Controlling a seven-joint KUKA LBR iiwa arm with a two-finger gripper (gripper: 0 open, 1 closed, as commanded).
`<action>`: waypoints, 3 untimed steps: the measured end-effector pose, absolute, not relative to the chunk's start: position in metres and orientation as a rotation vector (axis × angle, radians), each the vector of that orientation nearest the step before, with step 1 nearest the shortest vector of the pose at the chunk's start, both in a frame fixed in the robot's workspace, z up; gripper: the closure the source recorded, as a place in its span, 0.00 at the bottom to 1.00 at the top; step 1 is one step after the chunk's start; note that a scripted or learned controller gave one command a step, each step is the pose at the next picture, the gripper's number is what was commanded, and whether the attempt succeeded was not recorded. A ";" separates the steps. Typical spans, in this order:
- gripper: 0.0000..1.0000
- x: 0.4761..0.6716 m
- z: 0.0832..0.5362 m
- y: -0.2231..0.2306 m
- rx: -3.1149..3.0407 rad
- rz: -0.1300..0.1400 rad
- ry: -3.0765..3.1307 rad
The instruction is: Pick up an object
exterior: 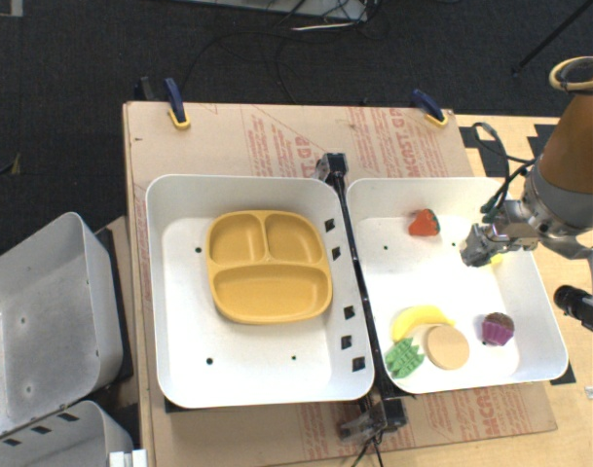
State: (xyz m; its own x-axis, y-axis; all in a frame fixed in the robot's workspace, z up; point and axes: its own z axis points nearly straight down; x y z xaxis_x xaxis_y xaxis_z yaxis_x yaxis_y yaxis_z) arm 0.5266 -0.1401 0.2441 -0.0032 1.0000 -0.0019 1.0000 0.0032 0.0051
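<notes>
Hand [474, 248] over right bin [539, 290], red strawberry [424, 223] near, purple toy [498, 329]

A robotics lab: clamped cardboard bench [277, 134], white bins [169, 290], loose floor cables [306, 27].

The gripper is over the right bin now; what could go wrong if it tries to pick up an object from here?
1. The gripper hangs beside the red piece, not over it, so a straight descent may close on bare bin floor.
2. The yellow piece, tan disc and green piece lie touching; a grasp there may take two or push one aside.
3. The purple piece sits near the bin wall, which may block the descent.
</notes>
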 end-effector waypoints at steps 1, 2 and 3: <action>1.00 0.546 0.234 -0.092 2.213 0.002 2.230; 1.00 0.563 0.225 -0.035 2.212 0.002 2.232; 1.00 0.579 0.236 0.019 2.211 0.005 2.231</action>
